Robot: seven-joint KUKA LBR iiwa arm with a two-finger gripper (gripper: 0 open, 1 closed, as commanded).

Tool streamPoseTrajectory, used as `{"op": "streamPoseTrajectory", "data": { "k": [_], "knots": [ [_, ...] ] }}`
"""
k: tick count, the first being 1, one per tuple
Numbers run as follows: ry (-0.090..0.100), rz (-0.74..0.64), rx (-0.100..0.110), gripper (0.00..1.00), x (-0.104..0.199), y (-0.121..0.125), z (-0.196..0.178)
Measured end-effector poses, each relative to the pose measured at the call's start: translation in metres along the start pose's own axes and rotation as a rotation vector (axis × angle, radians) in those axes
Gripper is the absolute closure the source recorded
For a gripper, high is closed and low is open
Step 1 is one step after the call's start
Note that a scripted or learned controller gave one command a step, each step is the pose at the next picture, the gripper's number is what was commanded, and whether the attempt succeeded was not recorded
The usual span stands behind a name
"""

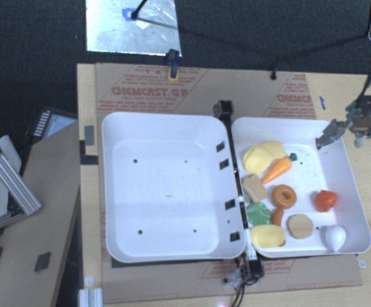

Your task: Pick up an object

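Note:
The right bin (339, 171) holds several toy foods. Among them are a yellow piece (265, 155), a carrot (277, 169), a tan block (254, 187), a brown donut (284, 196), a red tomato (325, 200), a green leafy piece (258, 213), a round tan biscuit (299, 226), a yellow lump (267, 236) and a white egg (334, 236). My gripper (344, 138) hangs above the bin's far right corner, open, with nothing between its fingers. It is apart from every object.
The left bin (166, 184) sits beside the right one, with black clips (227, 165) along the shared edge. Both rest on a cardboard sheet (147, 88). A foil square (131, 18) lies at the back, and cables run across the dark floor.

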State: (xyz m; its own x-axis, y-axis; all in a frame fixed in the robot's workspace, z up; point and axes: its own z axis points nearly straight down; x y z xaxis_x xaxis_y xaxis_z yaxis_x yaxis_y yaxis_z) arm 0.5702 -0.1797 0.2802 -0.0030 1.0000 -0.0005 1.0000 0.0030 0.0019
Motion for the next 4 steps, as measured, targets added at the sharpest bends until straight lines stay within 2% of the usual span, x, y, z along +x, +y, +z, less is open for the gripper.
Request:
{"op": "streamPoseTrajectory", "data": {
  "k": [1, 2, 3, 4],
  "knots": [
    [0.004, 0.000, 0.012, 0.00, 0.014, -0.007, 0.147],
    [0.003, -0.009, -0.003, 0.00, 0.086, 0.055, 0.197],
    [0.001, -0.002, -0.001, 1.00, 0.081, 0.053, 0.185],
    [0.002, -0.008, -0.013, 1.00, 0.138, 0.103, 0.088]
  ]
}}
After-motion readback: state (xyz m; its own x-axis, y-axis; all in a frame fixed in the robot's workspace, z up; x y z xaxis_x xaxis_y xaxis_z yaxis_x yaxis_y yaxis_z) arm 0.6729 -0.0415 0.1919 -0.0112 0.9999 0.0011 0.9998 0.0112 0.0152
